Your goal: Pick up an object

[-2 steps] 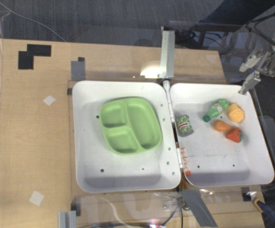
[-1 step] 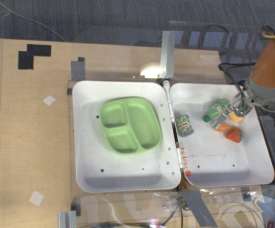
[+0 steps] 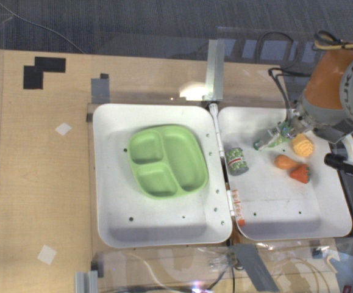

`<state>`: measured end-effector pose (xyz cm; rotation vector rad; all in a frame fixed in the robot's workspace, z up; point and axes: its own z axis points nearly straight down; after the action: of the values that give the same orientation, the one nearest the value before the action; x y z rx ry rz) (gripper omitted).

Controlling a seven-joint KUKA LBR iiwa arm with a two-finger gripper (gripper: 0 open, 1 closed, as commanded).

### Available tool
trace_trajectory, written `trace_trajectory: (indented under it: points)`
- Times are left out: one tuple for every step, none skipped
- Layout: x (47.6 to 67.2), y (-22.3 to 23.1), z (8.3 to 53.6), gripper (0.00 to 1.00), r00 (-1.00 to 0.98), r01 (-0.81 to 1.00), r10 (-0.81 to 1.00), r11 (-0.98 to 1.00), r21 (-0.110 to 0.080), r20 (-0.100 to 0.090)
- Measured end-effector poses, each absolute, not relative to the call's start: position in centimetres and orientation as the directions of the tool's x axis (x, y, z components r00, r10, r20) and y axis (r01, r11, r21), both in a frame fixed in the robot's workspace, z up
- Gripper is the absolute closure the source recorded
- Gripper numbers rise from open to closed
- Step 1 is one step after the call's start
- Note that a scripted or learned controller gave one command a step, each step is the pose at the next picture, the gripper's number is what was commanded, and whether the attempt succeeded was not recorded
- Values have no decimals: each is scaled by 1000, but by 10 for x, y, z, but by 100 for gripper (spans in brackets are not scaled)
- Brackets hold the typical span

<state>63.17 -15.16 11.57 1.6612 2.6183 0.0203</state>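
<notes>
Red-and-white packet (image 3: 236,204): small flat item in the right bin (image 3: 298,227), lying against its left wall close to the near-left corner. It is the item nearest the camera.
Green can (image 3: 236,161): lies on its side in the left part of the right bin, near the left wall, farther from the camera than the packet.
Orange piece (image 3: 285,162): small and rounded, right of the bin's centre, well apart from the can.
Red piece (image 3: 300,174): just beside the orange piece, on its near-right side. Contact between the two cannot be determined.
Yellow corn piece (image 3: 302,145): toward the far-right part of the bin, just beyond the orange and red pieces.
Gripper (image 3: 278,138): low over the far-right part of the right bin, just left of the corn piece and apart from the can. Its opening cannot be determined, and no item is seen held in it.
Arm (image 3: 335,90): grey with an orange band, entering over the bin's far-right corner.
Left bin (image 3: 112,218): set side by side with the right bin, walls meeting.
Green plate (image 3: 167,160): three compartments, flat at the centre of the left bin.
Bench (image 3: 36,182): light wood surface, with black patches (image 3: 42,71) at its far-left corner.
Metal post (image 3: 216,66): upright at the far edge, where the two bins meet.
</notes>
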Motion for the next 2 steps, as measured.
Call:
trace_trajectory:
  points:
    - [664,-167,153,0,-157,987,988,158,10,-4]
    - [670,-126,103,0,206,979,979,-206,2,1]
